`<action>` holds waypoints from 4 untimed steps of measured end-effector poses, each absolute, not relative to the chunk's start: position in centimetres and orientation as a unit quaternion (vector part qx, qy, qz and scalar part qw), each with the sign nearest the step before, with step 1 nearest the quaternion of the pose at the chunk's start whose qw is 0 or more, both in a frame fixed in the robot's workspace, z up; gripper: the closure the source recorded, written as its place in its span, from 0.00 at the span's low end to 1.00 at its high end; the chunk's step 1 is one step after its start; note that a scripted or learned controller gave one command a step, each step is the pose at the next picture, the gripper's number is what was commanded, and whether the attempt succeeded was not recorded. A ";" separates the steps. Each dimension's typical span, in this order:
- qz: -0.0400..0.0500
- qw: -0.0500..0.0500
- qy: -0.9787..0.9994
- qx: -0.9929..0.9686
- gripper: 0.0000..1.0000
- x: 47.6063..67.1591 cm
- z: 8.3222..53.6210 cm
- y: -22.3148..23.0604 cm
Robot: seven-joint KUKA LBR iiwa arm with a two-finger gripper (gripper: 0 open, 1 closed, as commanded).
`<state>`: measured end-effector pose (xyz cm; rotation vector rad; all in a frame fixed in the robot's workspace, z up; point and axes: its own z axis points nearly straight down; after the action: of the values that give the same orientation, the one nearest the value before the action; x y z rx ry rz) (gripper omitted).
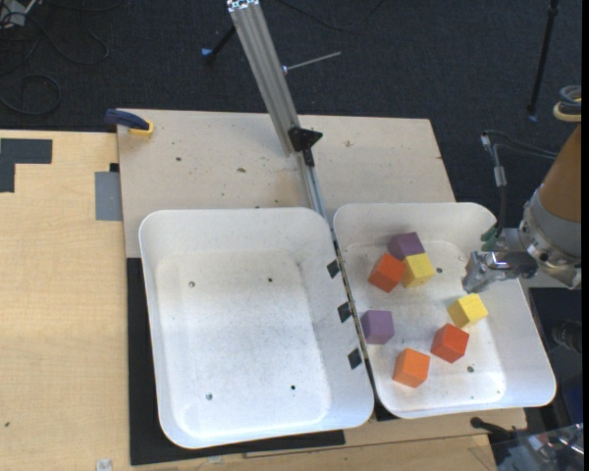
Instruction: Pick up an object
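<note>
The right bin (510,381) holds several small cubes. A purple cube (405,245), a yellow cube (419,269) and an orange-red cube (386,272) cluster near its upper middle. Another purple cube (377,326) lies by the divider. An orange cube (411,367) and a red cube (450,342) sit toward the front. A second yellow cube (467,309) lies just below and left of my gripper (477,273), which hangs over the bin's right side. I see nothing held in it.
The left bin (236,332) lies beside the right one, with black clips along the shared edge. A slanted aluminium bar (270,77) rises behind the bins. A blue-and-yellow clamp (130,122) rests at the board's far left corner.
</note>
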<state>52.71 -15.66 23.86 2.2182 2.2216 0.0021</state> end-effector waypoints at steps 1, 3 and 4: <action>0.000 -0.001 0.709 0.706 1.00 55.0 24.4 -11.6; 0.000 -0.001 0.709 0.705 1.00 59.1 24.9 -1.5; -0.001 -0.001 0.709 0.706 1.00 61.3 23.0 3.2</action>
<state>61.33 3.16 23.01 2.2187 2.2276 -0.0021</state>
